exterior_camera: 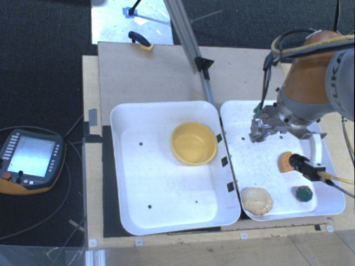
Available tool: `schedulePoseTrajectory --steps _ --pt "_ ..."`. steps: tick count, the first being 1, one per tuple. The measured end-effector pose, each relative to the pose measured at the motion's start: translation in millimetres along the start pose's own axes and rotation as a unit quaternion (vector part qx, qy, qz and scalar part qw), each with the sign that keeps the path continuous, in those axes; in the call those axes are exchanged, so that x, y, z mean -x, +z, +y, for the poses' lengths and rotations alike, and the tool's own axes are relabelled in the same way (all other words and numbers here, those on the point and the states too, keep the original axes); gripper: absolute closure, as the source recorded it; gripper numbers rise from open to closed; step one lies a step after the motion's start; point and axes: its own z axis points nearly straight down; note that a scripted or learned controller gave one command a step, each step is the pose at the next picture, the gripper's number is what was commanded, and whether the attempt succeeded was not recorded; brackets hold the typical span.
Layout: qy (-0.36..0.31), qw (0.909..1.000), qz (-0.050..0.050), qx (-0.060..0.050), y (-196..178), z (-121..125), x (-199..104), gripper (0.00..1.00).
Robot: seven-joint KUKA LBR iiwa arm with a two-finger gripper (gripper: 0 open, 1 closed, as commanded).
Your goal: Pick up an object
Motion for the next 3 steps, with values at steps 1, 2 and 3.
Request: schedulePoseTrajectory --steps 1,2,3 --pt "0.000 1.0000 0.000 0.000 7.9 5.7 -54.9 1.00" --pt "0.000 1.0000 0.000 0.000 2.8 0.5 -100.3 1.00" --pt "0.000 1.0000 0.000 0.000 9.0 7.5 -151.4 1.00"
